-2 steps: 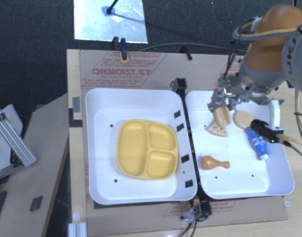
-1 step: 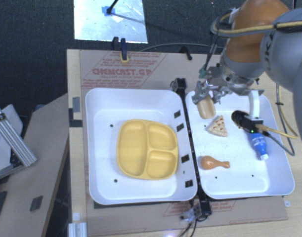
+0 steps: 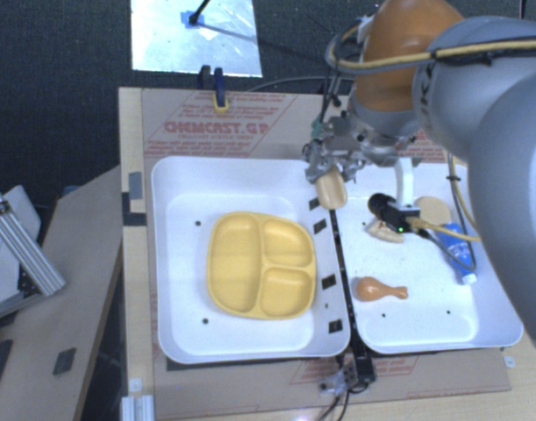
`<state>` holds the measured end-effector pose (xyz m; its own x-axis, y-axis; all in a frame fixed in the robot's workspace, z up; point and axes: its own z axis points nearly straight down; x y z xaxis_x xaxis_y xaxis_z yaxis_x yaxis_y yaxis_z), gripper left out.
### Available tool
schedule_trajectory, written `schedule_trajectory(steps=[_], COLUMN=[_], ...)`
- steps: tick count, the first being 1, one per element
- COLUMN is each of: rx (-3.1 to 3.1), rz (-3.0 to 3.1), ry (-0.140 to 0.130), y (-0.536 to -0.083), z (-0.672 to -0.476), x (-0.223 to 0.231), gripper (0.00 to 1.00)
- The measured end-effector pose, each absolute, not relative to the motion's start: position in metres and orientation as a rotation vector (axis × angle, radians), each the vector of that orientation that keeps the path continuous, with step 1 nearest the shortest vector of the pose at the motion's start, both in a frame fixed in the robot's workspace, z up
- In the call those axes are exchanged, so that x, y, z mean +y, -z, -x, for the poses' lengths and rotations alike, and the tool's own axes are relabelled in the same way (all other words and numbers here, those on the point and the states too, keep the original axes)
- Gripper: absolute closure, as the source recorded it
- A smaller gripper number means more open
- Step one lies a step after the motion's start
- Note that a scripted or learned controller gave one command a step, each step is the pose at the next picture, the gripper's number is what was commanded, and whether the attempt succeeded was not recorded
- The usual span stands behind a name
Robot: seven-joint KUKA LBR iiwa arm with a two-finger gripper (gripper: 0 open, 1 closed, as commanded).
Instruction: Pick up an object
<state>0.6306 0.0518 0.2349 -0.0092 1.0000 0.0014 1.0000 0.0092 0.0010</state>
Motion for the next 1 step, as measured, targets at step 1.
schedule_trajectory(steps=[1], rx=[-2.232], rz=[2.212], ry=[0.007], y=[-0.2373], z=[-0.6550], x=[0.0990], gripper=[1.00])
